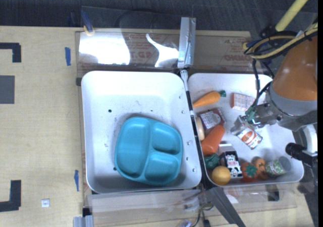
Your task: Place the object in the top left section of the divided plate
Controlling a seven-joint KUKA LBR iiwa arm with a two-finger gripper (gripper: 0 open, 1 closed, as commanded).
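1 blue divided plate (149,156) lies in the left bin (96,100). Right of the plate, the right bin (295,173) holds 2 carrots (208,99), 1 yellow ball (220,174) and several packets. The pincer (251,120) hangs over a small can (249,137); its spread I cannot tell.

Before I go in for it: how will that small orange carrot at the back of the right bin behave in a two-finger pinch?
The carrot looks like a smooth, glossy toy, so probably stiff, light and a bit slippery. Its tapered round body lies on its side on the right bin floor, so a push may roll or swing it. The gripper would likely hold better across the thick middle.
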